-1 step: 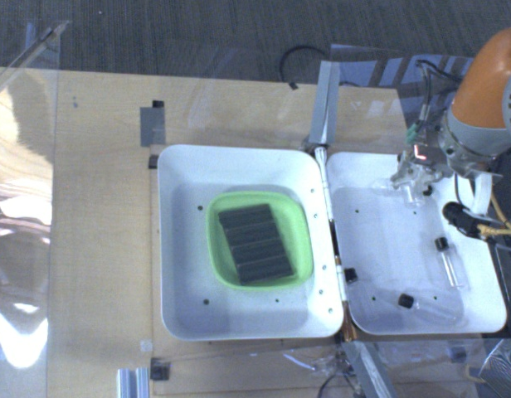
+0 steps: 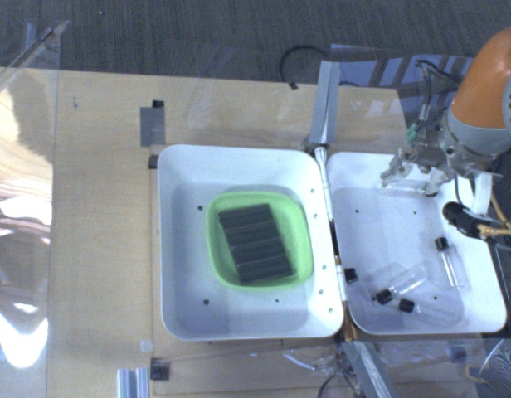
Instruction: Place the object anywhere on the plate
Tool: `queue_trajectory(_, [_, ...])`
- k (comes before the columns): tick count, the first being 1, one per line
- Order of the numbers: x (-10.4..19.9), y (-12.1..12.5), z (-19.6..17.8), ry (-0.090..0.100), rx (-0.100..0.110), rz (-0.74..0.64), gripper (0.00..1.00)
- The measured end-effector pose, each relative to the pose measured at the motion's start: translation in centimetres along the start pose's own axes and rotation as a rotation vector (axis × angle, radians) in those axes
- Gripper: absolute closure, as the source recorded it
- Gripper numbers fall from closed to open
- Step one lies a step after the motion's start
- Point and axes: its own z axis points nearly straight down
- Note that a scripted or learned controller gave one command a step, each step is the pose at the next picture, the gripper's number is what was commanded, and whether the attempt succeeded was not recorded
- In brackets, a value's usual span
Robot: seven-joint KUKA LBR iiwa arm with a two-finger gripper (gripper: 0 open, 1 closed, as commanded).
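Over the upper right of the frame: arm's claw is hovering above the right bin's far rim; whether it is open or closed, I cannot tell.
Object: dark ridged block is lying tilted inside the green plate, left bin, centre-left of frame.
Progress: judging by this, placing is looking already done; only pulling clear is remaining.
Right bin clutter: clear tubes with black caps are lying along the lower part.
Room: open bench is lying left; bin walls are meeting mid-frame.
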Motion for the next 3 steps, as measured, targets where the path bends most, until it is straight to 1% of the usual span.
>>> queue_trajectory(1, [-6.1, 2.6, -7.7, -0.001, -0.003, -0.039, 0.0])
queue_trajectory(2, [-5.8, 3.7, -6.1, -0.001, -0.001, -0.001, 0.0])
queue_trajectory(3, [-5.4, 5.7, -6.2, -0.002, -0.003, -0.008, 0.0])
